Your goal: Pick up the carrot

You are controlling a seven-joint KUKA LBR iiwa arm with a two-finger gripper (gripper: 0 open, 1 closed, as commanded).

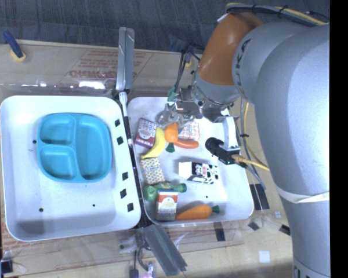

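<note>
I am hovering my gripper point(173, 116) just above one carrot point(175, 135), fingers looking spread, nothing pinched. Another carrot point(194, 212) is lying well below, at the bin's point(243, 207) near edge. Lifting is not yet done.

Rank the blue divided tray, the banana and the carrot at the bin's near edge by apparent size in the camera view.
1. blue divided tray, clearly largest.
2. and 3. carrot and banana look about alike in length, so I won't rank them.

The carrot point(194, 212) lies hemmed between the juice carton point(167, 205) and the bin's near wall point(243, 216), open above.
</note>
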